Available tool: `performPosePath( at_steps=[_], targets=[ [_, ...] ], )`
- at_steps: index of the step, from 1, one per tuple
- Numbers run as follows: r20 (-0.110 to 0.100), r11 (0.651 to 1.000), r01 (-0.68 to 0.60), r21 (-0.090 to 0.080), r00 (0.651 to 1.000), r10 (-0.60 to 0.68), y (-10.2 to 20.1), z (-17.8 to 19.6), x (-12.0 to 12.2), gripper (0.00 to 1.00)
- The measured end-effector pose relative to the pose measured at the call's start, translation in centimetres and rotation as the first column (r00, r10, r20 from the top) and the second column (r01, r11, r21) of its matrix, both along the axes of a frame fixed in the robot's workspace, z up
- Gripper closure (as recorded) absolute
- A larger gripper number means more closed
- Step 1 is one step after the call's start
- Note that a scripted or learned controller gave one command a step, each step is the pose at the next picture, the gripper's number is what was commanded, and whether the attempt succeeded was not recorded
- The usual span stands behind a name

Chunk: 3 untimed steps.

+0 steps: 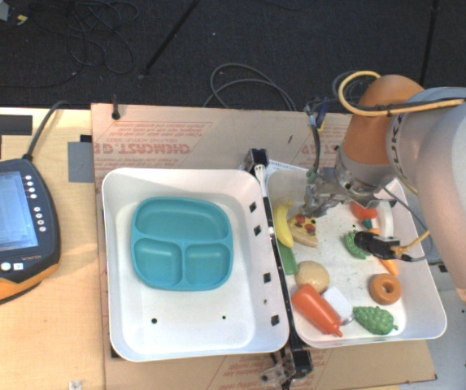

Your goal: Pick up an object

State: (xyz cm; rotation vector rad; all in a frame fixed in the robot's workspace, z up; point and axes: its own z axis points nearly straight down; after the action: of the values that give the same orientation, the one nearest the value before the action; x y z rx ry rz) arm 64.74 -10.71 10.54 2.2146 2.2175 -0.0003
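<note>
Front and centre in the right bin (428,319), the red toy pepper (317,309) lies beside a white block, a bumpy green piece (374,319) just right of it, an orange ring (385,288) above that. Everything here is loose, tumbled for grabbing. Up from the pepper sits a beige potato-like lump (312,275), then a yellow banana (283,223) along the bin's left wall. The gripper (312,204) hangs low just right of that banana, over a small slice-shaped toy (305,230), the likely target. Open or clamped? I cannot tell. The left bin (119,299) carries a teal divided tray (182,244).
</note>
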Motion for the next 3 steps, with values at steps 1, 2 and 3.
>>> performPosePath(
  at_steps=[1,2,3],
  targets=[
    [-0.001,1.000,-0.001,0.000,1.000,0.001,0.02,-0.07,-0.03,0.00],
    [-0.004,1.000,-0.001,0.001,1.000,0.001,-0.01,0.81,-0.03,1.00],
    [-0.005,1.000,-0.002,0.001,1.000,0.002,0.01,0.76,-0.04,0.00]
  ],
)
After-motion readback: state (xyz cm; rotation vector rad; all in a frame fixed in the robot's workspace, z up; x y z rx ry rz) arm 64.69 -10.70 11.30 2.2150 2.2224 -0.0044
